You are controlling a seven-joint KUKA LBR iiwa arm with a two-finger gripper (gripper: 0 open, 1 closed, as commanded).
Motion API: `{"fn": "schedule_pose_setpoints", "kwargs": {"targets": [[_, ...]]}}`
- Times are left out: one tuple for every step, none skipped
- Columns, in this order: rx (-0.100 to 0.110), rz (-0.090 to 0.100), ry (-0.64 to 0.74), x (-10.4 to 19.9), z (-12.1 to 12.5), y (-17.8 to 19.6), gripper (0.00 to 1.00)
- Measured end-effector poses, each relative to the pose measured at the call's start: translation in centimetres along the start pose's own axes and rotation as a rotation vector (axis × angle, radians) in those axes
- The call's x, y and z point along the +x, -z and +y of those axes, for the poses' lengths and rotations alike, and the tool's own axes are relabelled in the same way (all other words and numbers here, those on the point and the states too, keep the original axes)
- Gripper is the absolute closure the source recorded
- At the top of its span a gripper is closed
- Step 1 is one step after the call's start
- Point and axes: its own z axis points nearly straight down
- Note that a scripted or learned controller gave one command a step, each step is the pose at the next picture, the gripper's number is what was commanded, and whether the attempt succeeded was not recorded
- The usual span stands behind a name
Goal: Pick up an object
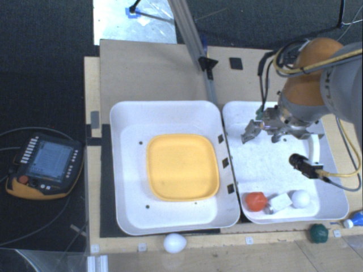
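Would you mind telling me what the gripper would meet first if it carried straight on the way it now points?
The gripper points down-left over the right bin. Most likely it meets that bin's bare floor first, short of the divider; depth is unclear.

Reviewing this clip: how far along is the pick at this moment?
Nothing looks picked yet. The gripper is over the upper part of the right bin, with nothing visible between its fingers. The candidate objects, a red ball, a white ball and a small white block, lie at the bin's near edge. Reaching one, grasping and lifting all remain.
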Motion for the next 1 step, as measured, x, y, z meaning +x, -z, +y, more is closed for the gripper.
{"fn": "schedule_pose_setpoints", "kwargs": {"targets": [[-0.004, 0.0, 0.0, -0.02, 0.08, 1.26, 1.0]]}}
